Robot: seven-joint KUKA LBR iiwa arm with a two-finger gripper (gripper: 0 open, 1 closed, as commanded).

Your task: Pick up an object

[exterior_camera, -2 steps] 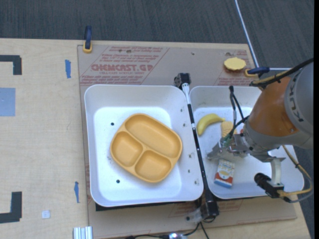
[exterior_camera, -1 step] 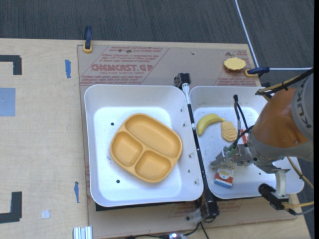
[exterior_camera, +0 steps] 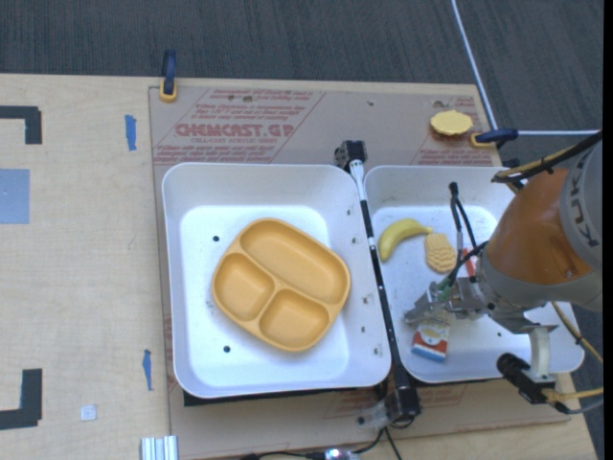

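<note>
In the right bin [exterior_camera: 565, 353] lie a yellow banana [exterior_camera: 401, 235], a yellow waffle-like piece [exterior_camera: 440, 252] and a small red, white and blue carton [exterior_camera: 431, 342]. My gripper [exterior_camera: 437, 305] reaches in from the right and hangs low over the bin's front left part. It is just above the carton's top end and just below the waffle piece. The carton rests on the bin floor, partly under the gripper's metal tip. The orange wrist band [exterior_camera: 536, 238] hides part of the right bin.
The left bin [exterior_camera: 192, 218] holds a yellow three-compartment plate [exterior_camera: 280, 284]. A yellow round object [exterior_camera: 451, 123] sits on the board behind the right bin, beside a blue clamp [exterior_camera: 493, 137]. Black cables [exterior_camera: 462, 220] hang over the right bin.
</note>
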